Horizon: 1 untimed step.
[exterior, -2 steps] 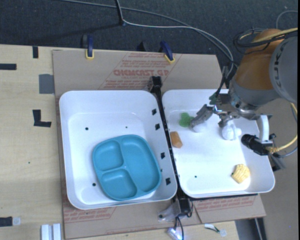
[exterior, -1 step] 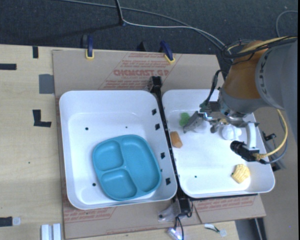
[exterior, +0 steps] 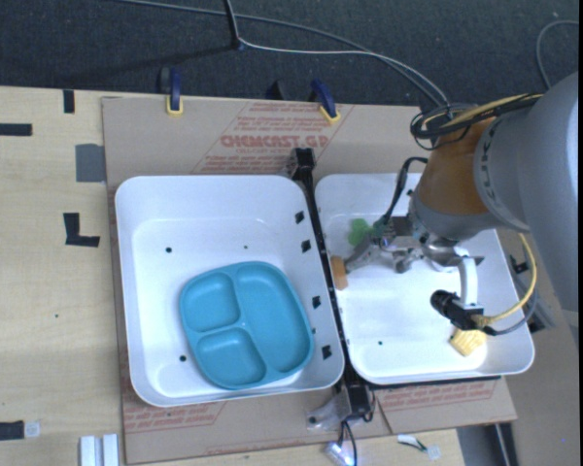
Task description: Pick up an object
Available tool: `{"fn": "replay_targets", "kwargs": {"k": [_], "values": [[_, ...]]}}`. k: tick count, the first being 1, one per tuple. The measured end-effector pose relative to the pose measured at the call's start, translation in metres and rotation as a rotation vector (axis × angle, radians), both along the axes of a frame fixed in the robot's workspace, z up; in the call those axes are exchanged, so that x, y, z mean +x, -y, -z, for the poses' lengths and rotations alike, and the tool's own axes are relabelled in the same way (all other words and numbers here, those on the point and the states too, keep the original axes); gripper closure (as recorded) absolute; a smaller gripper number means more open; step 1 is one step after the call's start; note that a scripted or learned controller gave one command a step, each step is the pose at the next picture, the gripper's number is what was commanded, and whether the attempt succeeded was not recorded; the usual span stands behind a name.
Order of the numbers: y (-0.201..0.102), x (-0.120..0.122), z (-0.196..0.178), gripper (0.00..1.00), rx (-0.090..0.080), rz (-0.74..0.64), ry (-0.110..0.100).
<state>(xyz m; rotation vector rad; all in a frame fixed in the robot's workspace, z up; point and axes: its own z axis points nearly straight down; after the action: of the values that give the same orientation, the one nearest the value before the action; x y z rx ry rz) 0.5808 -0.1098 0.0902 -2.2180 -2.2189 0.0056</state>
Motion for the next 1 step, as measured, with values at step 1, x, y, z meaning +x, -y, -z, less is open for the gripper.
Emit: {"fn": "replay_targets", "kwargs": {"k": [1], "values": [[-0.0001, 0.0015, -0.0128, 1.0, 0.0, -0.001, 0.005]]}}
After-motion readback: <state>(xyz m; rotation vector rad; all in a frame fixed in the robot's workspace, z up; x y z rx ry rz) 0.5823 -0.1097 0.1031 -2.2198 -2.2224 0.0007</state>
